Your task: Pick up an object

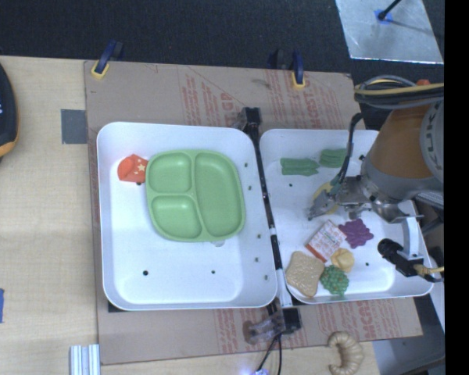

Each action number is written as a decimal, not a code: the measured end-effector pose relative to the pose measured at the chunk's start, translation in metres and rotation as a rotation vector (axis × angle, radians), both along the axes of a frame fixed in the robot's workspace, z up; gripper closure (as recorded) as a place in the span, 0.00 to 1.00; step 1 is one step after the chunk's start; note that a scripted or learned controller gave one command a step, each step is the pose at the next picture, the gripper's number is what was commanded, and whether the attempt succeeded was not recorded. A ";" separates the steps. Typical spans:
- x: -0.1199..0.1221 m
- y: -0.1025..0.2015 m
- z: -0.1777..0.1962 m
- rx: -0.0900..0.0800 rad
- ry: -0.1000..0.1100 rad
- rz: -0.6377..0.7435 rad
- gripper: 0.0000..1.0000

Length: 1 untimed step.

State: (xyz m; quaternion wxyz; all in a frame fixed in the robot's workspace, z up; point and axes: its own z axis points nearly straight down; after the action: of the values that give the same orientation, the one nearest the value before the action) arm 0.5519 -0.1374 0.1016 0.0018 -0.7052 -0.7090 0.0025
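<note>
The right bin [297, 143] holds several small items: a green piece [298, 166] and a smaller green piece [333, 158] at the back, a red-and-white packet [325, 241], a purple grape bunch [356, 232], a yellow piece [342, 259], a tan bread slice [303, 273] and a green broccoli [334, 281]. My gripper [325, 207] hangs low over the middle of this bin, just above the packet, its dark fingers pointing left and down. Nothing shows between them.
The left bin [125, 272] carries a green three-part plate [195, 194] with a red item [131, 169] at its left edge. A black divider [263, 201] runs between the bins. A tan curled object [346, 351] lies on the cardboard in front.
</note>
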 end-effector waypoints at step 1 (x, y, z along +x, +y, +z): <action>0.099 0.003 -0.009 -0.001 -0.012 0.002 0.00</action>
State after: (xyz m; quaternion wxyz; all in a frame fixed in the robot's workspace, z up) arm 0.6506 -0.1340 0.0929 -0.0028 -0.7046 -0.7096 -0.0015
